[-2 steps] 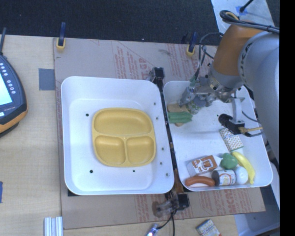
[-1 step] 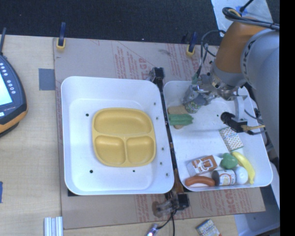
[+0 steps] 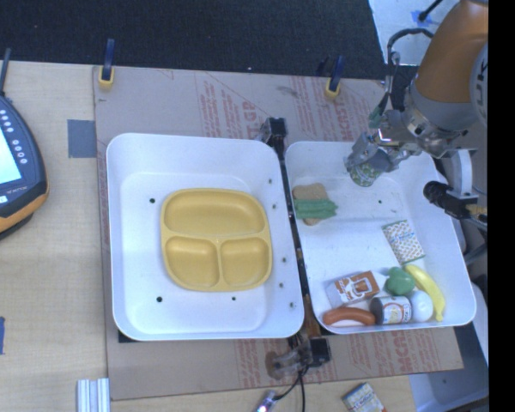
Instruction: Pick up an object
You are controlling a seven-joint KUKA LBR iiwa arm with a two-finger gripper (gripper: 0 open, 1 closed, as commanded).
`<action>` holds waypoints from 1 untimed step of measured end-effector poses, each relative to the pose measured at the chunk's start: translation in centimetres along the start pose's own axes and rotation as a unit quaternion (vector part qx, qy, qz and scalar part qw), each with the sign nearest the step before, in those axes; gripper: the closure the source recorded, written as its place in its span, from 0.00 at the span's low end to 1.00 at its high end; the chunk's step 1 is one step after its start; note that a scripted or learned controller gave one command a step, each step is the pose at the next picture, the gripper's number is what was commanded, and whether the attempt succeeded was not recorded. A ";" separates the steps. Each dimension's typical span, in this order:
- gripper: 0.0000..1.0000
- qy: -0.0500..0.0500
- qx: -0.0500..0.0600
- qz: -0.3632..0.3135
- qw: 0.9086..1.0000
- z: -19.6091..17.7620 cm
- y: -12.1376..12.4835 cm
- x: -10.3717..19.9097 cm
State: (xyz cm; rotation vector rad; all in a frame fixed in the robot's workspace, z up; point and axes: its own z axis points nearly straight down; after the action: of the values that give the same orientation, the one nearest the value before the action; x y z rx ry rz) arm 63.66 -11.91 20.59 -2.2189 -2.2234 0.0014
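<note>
White bins (image 3: pixel 124 230), two: one yellow tray (image 3: pixel 215 238), seven items opposite; jaws' (image 3: pixel 363 172) state unclear.

Toy foods lie loose in the right-hand bin (image 3: pixel 463 256): a green sandwich (image 3: pixel 313 205) left of and below the jaws; farther below them, a patterned packet (image 3: pixel 403 239), carton (image 3: pixel 354 287), sausage (image 3: pixel 349 318), green pepper (image 3: pixel 400 281), banana (image 3: pixel 427 288) and bottle (image 3: pixel 393 311).
</note>
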 end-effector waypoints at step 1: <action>1.00 0.001 0.001 -0.001 1.000 -2.3 2.0 2.4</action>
State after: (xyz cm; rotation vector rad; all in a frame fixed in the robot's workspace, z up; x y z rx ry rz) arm 65.63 -9.50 22.90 -2.2159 -2.2234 0.0024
